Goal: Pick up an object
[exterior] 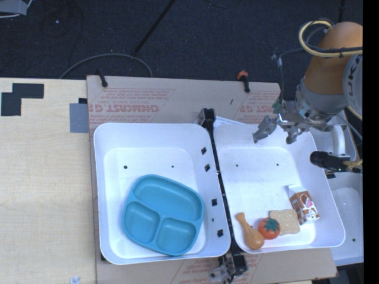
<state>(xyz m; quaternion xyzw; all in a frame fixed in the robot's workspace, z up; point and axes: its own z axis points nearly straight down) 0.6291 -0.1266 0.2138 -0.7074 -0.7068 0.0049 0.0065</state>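
Though mirrored, cardboard print, perhaps "CHEMCEST"

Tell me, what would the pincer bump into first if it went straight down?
Probably the bare white floor of the right bin, near its back wall. The pincer hangs open there; depth is hard to judge.

2 white bins, 1 blue divided plate, 4 toy foods
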